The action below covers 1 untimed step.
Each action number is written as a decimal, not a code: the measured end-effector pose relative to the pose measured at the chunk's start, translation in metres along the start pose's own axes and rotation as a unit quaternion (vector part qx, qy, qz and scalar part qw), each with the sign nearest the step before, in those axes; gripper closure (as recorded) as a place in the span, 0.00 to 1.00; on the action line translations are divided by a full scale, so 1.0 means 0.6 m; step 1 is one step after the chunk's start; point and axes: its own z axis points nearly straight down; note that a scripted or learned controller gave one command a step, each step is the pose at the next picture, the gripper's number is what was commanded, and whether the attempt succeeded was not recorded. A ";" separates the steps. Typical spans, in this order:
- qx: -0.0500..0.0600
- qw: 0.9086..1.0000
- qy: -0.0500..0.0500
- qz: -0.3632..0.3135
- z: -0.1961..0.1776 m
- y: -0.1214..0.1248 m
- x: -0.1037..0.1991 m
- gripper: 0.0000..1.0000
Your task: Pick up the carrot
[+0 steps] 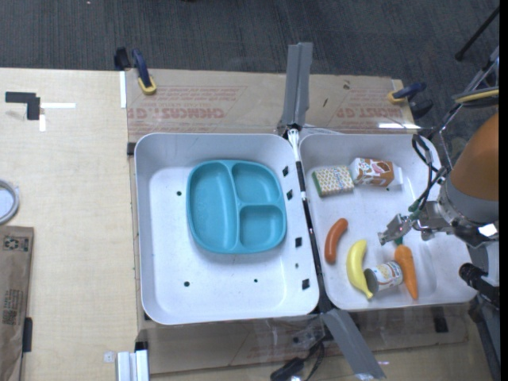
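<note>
One view to go on, the camera view. Right shallow white bin (476,296) holds the small orange tapered carrot (407,271), lying near the front right corner, long axis running roughly near-to-far with a slight lean, thick end at the far side. It sits just beside a small white-labelled jar (384,276) on its left, close to touching; a yellow plastic banana (358,268) lies just past that jar.

Grey two-finger gripper (402,228) hangs just beyond the carrot's thick end, slightly to the camera's left of it. Cannot tell its state: the metal tip is too small and cluttered to read. Nothing visible between it and the carrot.

Judgement: the move turns on a short shift toward the camera, then down, closing across the carrot's width. The jar crowds the left side, so that finger has little room.

Left bin (147,236) with the teal divided plate (236,206) is well apart and irrelevant.
</note>
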 end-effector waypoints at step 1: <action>-0.001 1.000 0.006 0.020 0.038 -0.045 -0.056 0.00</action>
